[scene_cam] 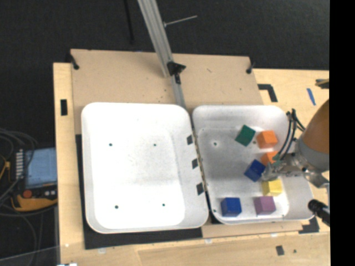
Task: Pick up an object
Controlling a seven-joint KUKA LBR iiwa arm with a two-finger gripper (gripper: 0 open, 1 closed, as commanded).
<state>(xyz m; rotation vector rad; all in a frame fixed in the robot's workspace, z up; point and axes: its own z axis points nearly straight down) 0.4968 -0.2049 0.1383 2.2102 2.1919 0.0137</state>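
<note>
Grey metal claw (273, 170) sits low over the right bin (222, 118), near that bin's right wall, with the arm (317, 143) and its orange band running off to the right. Finger state: cannot tell, the tips are lost in a blur of cables and metal.

Closest to the claw: a small orange block (267, 157) just above and left of it, partly hidden by the claw's body, contact not resolvable. A dark blue cube (254, 170) lies just to the left of the claw, tilted, seemingly touching or nearly so. A yellow cube (272, 188) lies directly below the claw, right beside it.

Farther out: a second orange cube (267, 138) above the claw, and a green cube (244, 135) up and to the left, just beside that orange one. A purple cube (264, 205) sits below the yellow one, near the bin's front wall. A second blue cube (231, 206) is down and left, level with the purple one, a little apart from it.

Well to the left of the claw: the left bin (100, 121), white, edge to edge with the right bin. Both bins rest on a tan bench (211, 79). A slanted metal rail (158, 32) rises behind the bins, up and left of the claw.
</note>
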